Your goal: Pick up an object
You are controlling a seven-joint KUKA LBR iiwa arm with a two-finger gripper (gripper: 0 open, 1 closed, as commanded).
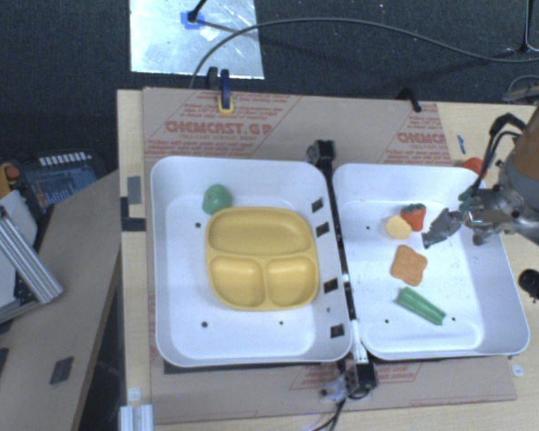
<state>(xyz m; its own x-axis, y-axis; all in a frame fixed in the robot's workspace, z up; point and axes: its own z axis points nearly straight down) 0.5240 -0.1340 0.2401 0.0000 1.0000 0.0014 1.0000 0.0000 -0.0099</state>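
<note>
On the desk (pixel 130 268) stood two white bins side by side. The left bin (pixel 175 330) carried a yellow divided plate (pixel 259 257) in its middle, with a small green round piece (pixel 217 198) just beside the plate's far left corner.

The right bin (pixel 499 321) carried four small things, all in its left half. A pale yellow piece (pixel 397 228) lay touching, or very nearly touching, a red piece with a green top (pixel 414 215) toward the bin's far edge. Nearer the middle lay an orange waffle-like square (pixel 409 265), and toward the near edge a green stick (pixel 420 306), its long axis slanting from far left to near right.

The jaws (pixel 442 227) reached in over the bin's right edge, spread apart with nothing between them, pointing leftward. The red piece lay just beside them, to their left and a touch farther back; the orange square lay near, toward the near edge. By my reading the red piece was the likeliest pick, needing a short leftward advance. The risk was the yellow piece pressed against it, which could be nudged or caught along with it.
</note>
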